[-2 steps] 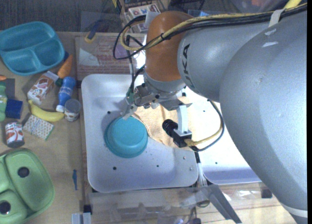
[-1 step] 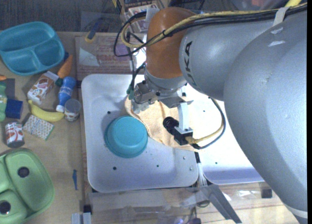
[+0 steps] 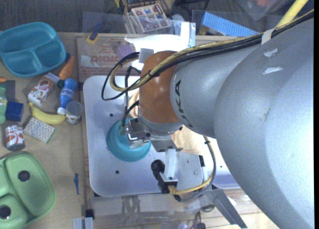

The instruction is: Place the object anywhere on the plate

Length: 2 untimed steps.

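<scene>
The tool (image 3: 133,132), below the grey arm's orange band, hangs over the round turquoise plate (image 3: 119,148); whether it is spread or pinching anything cannot be told, as the wrist hides it. The plate lies flat inside the shallow white bin (image 3: 99,173), toward its left half. No object is visible on the plate's exposed rim.

On the table (image 3: 65,173) left of the bin sit a yellow banana (image 3: 45,116) and a blue divided tray (image 3: 31,49).

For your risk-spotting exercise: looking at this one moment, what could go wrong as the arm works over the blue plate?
1. The wrist covers part of the blue plate, so whether any object sits over it cannot be seen; a release could miss.
2. Loose cables loop beside the wrist and might snag.
3. The plate lies near the white bin left wall; a nudge could push it against that.
</scene>
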### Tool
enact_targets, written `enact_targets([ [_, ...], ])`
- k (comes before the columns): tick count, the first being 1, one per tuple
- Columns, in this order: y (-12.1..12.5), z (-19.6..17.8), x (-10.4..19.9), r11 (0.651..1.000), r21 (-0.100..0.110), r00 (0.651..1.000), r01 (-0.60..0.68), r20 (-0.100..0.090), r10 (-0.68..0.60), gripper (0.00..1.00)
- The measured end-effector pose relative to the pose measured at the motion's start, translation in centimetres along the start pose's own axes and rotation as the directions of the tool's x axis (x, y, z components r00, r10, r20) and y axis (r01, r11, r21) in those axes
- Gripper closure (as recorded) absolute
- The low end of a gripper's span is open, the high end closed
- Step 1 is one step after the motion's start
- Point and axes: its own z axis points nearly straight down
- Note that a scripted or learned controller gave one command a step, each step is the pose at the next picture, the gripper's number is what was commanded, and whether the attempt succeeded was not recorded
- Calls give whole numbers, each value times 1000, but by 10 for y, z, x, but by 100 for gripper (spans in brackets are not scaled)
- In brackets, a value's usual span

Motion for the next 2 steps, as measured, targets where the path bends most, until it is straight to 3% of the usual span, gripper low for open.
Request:
enact_targets([
  [1,46,-50,-46,982,-7,982,187,3,-187,100],
  [2,12,-20,-150,980,-3,980,201,1,-201,100],
])
